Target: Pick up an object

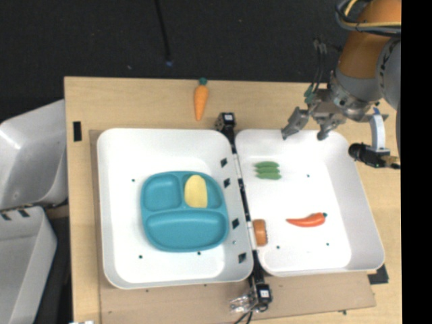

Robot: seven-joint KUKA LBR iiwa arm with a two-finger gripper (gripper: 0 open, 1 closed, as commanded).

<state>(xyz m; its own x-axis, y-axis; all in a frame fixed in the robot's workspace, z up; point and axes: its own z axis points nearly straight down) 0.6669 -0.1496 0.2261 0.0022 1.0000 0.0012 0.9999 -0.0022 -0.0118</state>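
Gripper [310, 130] with fingers spread apart over right bin's [351, 181] far edge, red chili pepper [306, 220] well below it, lying crosswise, stem pointing right

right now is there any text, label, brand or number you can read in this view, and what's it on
None: no word, number, brand or sign can be read.
Blue tray: plain, no marking.
Left white bin and right white bin: only small dark dots, no text.
Gripper: no legible label.
Small black clip at the top of the seam between the bins: too small and blurred to tell if it carries print.
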